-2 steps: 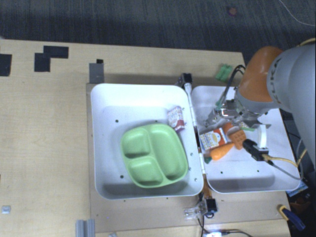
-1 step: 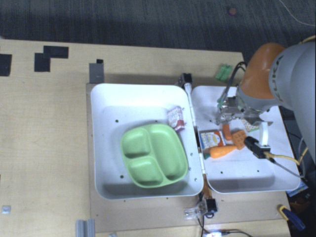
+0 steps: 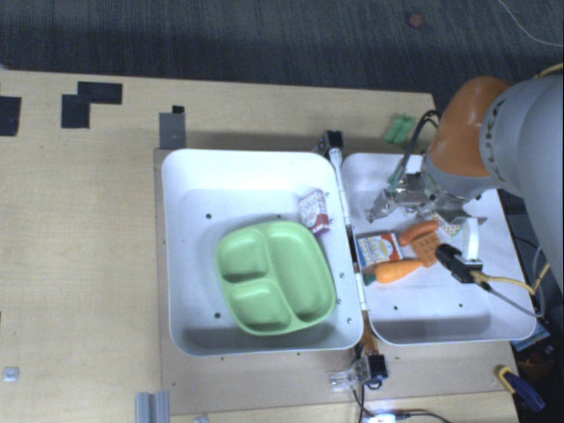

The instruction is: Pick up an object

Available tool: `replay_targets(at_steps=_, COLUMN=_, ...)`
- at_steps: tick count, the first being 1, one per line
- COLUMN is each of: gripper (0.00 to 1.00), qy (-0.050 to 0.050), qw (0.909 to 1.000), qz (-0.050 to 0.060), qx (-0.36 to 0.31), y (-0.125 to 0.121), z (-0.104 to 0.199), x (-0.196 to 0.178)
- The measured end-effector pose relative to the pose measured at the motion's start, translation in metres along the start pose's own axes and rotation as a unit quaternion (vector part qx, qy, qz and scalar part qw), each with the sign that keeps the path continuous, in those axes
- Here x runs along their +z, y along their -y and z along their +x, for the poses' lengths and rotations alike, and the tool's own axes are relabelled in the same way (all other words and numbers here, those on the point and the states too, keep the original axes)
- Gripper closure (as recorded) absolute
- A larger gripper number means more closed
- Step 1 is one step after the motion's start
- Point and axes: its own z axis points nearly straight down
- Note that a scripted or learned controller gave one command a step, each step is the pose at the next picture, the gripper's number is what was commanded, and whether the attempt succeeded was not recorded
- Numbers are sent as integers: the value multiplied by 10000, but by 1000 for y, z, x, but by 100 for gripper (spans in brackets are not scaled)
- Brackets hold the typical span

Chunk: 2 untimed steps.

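Gripper (image 3: 407, 199) is hovering over the right bin's (image 3: 441, 320) upper-left part; its state is impossible to tell. Below it, near the bin's left wall, a carrot (image 3: 397, 271) is lying, long axis running left-right.

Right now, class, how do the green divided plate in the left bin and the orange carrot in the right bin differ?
The green divided plate is wide and flat with three compartments; the orange carrot is small, slim and tapered. The plate lies alone mid-bin in the left bin; the carrot sits crowded among other items near the right bin's inner wall. Both lie flat, untouched by the claw.
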Motion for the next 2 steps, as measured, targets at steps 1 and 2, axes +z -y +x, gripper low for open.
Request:
replay_targets(at_steps=1, gripper=0, qy=-50, qw=9999, qz=137, qx=-7, y=-9, z=3, x=19)
replay_targets(at_steps=2, gripper=0, qy=-47, qw=9999, qz=134, qx=8, y=8, z=-4, x=18)
